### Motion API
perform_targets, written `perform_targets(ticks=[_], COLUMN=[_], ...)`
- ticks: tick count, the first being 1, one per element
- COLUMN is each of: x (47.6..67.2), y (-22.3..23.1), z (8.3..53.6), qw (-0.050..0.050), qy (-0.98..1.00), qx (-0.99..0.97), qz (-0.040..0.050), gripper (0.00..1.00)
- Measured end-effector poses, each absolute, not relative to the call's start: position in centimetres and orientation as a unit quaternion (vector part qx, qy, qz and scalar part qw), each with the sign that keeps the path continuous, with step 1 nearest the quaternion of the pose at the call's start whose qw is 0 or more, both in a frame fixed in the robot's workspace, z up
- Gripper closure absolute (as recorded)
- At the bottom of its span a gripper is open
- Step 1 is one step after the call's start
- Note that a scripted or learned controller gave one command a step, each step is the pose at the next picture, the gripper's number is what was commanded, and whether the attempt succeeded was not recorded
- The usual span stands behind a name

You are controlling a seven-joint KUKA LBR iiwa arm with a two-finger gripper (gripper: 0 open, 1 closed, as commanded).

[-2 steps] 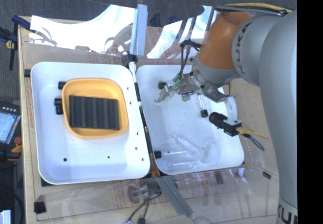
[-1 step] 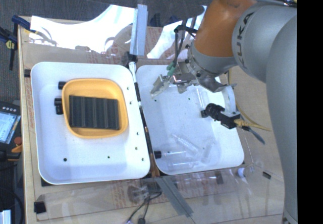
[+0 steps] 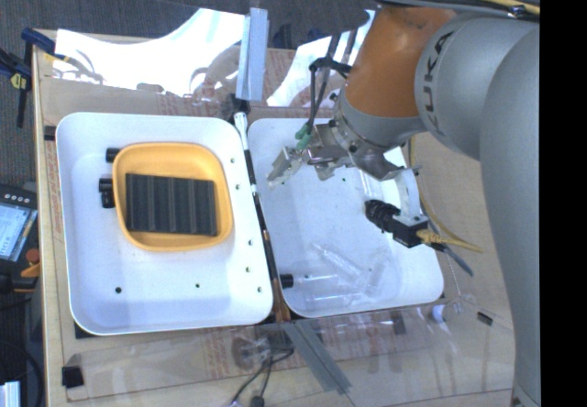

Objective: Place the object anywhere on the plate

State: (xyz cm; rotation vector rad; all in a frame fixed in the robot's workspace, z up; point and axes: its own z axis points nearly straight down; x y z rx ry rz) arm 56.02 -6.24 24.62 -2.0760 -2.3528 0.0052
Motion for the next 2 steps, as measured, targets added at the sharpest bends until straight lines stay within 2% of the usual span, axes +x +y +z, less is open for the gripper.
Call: perform_targets(ticks=[1,2], x=[56.3,57.5], y=[-4.4,-2.0], z=[26.2,22.8], qw=[0.001,0.002], qy=[-0.753,-0.741], qx=[-0.658,-0.671], qz=[0.0008,0.0020], gripper=[0.00,0.00])
